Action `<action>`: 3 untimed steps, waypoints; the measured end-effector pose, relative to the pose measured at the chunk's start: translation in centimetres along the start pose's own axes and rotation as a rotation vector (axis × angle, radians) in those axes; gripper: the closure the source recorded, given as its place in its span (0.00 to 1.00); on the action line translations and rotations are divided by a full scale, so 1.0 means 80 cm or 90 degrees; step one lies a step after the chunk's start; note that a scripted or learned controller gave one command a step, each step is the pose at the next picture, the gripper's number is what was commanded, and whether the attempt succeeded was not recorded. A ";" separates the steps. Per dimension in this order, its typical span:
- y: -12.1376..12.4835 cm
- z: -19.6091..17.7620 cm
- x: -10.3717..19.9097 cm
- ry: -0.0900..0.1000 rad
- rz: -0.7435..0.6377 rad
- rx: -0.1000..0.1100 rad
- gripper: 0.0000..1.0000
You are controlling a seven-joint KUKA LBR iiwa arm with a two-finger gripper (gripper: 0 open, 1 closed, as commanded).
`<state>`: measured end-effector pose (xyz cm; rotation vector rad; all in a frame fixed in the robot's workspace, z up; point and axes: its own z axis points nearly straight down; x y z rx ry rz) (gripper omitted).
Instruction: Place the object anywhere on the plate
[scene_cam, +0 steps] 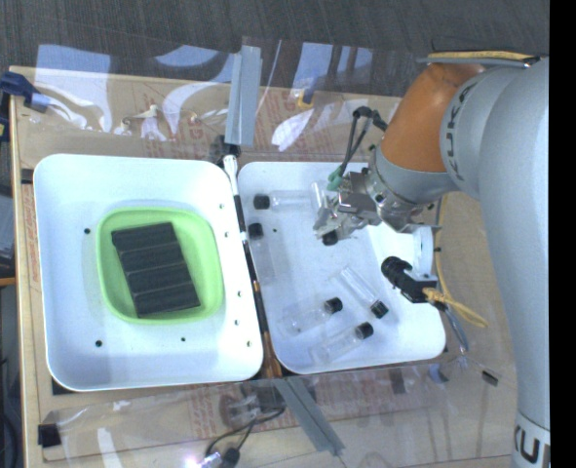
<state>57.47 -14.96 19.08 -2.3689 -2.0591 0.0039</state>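
Two shallow white bins sit side by side on the wooden surface, the left bin carrying a green square plate with a dark ribbed block on it. Right of that plate, small clear black-capped vials lie scattered in the right bin, hard to tell apart against the white. Above them hangs the gripper; I cannot tell how it is set.

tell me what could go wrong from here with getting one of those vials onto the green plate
1. The clear vials lie close together in the right bin, so the hand may miss one or nudge its neighbours.
2. They look smooth and round, so one could slip or roll.
3. The green plate already bears a dark ridged block, leaving mostly rim; a vial could roll off.
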 end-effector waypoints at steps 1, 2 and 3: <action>-0.072 0.000 0.081 0.000 -0.091 0.001 1.00; -0.056 0.000 0.168 0.000 -0.152 -0.001 1.00; -0.056 0.000 0.167 -0.001 -0.151 -0.001 0.00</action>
